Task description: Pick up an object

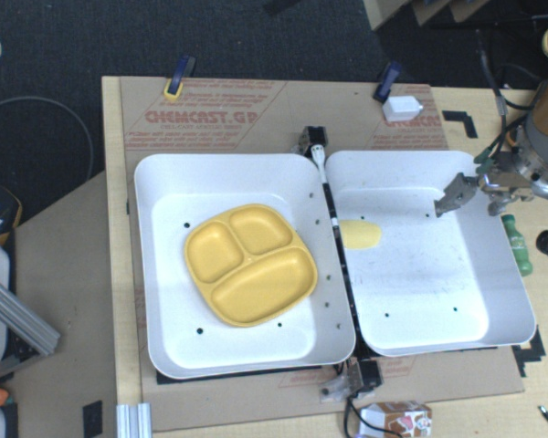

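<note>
Gripper (457, 192) over right bin (420, 331), nothing held.
Finger state unclear; yellow divided plate (249, 263) in left bin (155, 245).

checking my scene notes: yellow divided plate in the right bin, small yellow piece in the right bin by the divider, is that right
Not quite. The camera view shows the plate in the left bin, not the right. The small yellow piece does lie in the right bin, by the divider.
</note>
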Tool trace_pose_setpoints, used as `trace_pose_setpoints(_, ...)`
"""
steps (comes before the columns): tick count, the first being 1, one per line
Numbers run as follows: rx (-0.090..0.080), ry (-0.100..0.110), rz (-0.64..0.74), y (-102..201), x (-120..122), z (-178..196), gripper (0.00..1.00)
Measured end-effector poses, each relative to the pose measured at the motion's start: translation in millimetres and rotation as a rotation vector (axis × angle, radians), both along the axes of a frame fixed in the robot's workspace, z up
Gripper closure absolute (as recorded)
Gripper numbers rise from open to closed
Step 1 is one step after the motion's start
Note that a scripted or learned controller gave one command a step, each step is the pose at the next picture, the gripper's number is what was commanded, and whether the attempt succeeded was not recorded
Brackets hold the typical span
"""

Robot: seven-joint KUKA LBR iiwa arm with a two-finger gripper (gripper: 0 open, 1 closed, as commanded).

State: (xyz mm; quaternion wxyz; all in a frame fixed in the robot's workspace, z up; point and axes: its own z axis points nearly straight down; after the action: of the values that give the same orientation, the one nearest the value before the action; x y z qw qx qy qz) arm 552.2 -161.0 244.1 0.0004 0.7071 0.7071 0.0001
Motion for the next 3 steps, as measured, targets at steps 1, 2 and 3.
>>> trace_pose_setpoints(1,0.001,-0.006,0.006,66,-38,92,0.0)
trace_pose_setpoints(2,0.004,-0.003,0.014,181,-74,122,0.0)
trace_pose_setpoints(3,0.0,-0.004,0.002,174,-72,130,1.0)
